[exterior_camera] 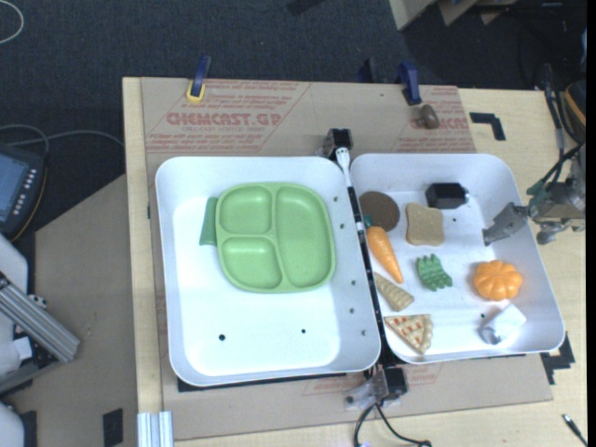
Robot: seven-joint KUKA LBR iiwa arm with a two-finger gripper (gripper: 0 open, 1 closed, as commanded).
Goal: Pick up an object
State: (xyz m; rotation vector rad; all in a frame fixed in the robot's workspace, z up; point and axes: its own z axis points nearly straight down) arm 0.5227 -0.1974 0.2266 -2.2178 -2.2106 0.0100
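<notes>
Reaching in from the right, the hand (509,222) sits at the right edge of the right bin (466,164), above the pumpkin (496,280). Whether its jaws are apart or together cannot be told at this resolution; no object is seen between them.

Contents of the right bin:
- A black block (445,195) near the far wall, left of the hand.
- A brown disc (380,210) beside the dividing wall, with a slice of bread (425,224) just to its right.
- A carrot (384,253) below the disc, lying at a slant.
- A green toy (433,273) between the carrot and the orange pumpkin.
- A cone-shaped piece (395,293) and a pizza slice (411,331) toward the near wall.
- A white object (501,323) in the near right corner, below the pumpkin.

Contents of the left bin (186,324):
- A green divided plate (276,237) with three compartments, set toward the far half.

Both bins rest side by side on the tabletop (149,138), touching along their inner walls.
</notes>
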